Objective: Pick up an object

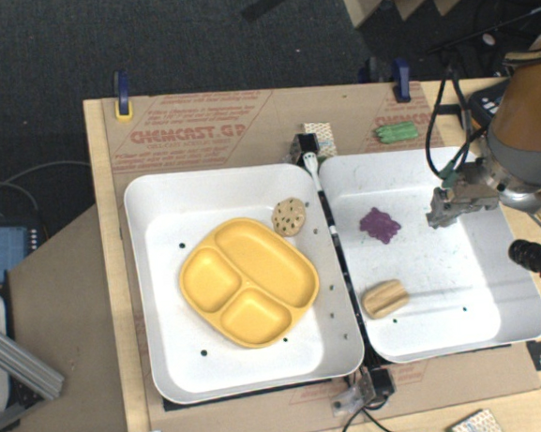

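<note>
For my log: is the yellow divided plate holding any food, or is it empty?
Empty. All three compartments of the yellow plate show bare yellow. The cookie lies outside it, on the left bin's floor by the plate's upper right rim.

my arm [527, 131] reaching in from the right edge, orange band above the wrist, grey wrist angled down and left, my gripper [442, 212] low, tip pointing left, nothing visibly held

open floor around purple piece [379, 224], bread roll [384, 298]
</note>
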You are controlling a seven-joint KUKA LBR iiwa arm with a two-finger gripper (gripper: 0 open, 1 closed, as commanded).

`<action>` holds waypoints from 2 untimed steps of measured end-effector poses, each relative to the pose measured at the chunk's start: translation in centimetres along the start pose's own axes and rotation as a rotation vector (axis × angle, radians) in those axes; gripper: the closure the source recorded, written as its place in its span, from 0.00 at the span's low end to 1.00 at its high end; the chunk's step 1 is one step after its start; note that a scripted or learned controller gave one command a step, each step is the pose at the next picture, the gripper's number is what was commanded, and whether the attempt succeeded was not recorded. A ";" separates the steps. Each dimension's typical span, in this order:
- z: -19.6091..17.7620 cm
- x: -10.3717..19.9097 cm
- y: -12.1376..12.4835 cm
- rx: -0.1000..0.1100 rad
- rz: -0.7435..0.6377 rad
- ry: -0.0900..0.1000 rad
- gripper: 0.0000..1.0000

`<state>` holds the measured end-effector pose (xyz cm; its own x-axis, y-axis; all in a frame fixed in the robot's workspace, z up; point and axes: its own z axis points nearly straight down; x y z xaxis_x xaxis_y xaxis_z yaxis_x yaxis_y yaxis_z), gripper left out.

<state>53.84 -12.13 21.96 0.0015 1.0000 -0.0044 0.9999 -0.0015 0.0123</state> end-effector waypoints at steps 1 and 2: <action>9.3 1.3 4.9 0.015 -0.004 0.005 1.00; 1.5 -4.8 5.1 0.004 0.002 -0.001 1.00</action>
<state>58.99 -16.97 20.58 0.0040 1.0000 -0.0053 1.0000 -0.0040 0.0083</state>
